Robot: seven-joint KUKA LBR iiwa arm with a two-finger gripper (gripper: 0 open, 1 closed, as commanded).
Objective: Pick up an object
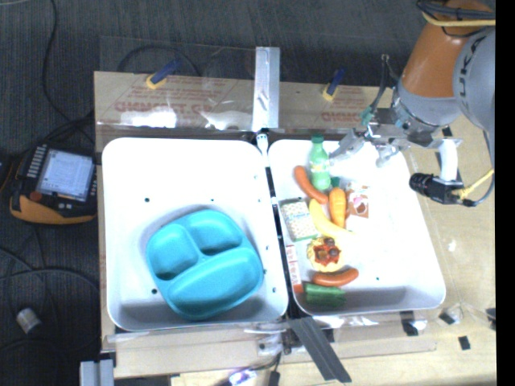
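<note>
Toy food [326, 232] heaped in right bin [402, 240], tool [358, 141] above green bottle [319, 161]

Blue divided tray [205, 268] in left bin [129, 167], handheld device [56, 179], perhaps a pendant, on floor

Single fixed camera, mounted above the tabletop [113, 87] and aimed down at a slant. Both white bins are framed whole: left bin [129, 167] and right bin [402, 240], with the divider between them near frame centre. Distance is moderate, so dark carpet [48, 55] is taken in beyond the left bin and past the tabletop's far edge. The arm [447, 51] is seen entering from the right, past the right bin's far corner.
</note>
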